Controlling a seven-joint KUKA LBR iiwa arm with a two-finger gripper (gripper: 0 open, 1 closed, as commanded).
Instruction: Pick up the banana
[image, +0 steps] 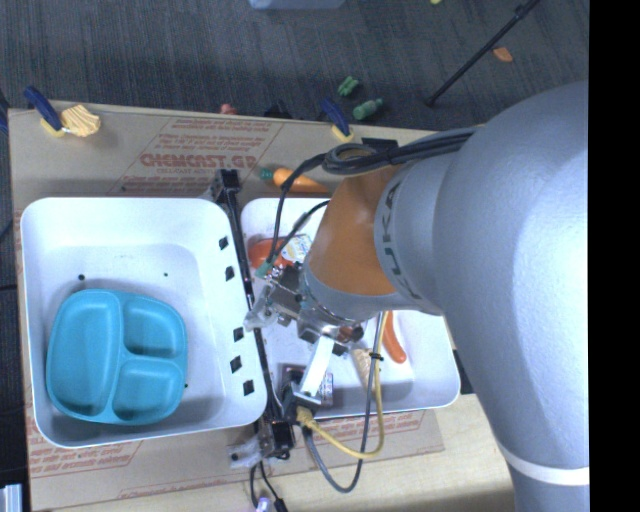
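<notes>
A robotics lab, by every sign: large grey industrial arm (500, 280) with an orange band reaching over a bench covered in printed brown cardboard (200, 150). Two shallow white bins (40, 300) side by side, the left one holding a blue compartment tray (115, 355). Loose black and yellow cables (345, 440) trailing off the front edge. Blue clamps (45, 108) pinning the cardboard at the back. Dark carpet (150, 50) beyond, scattered with small objects.
</notes>
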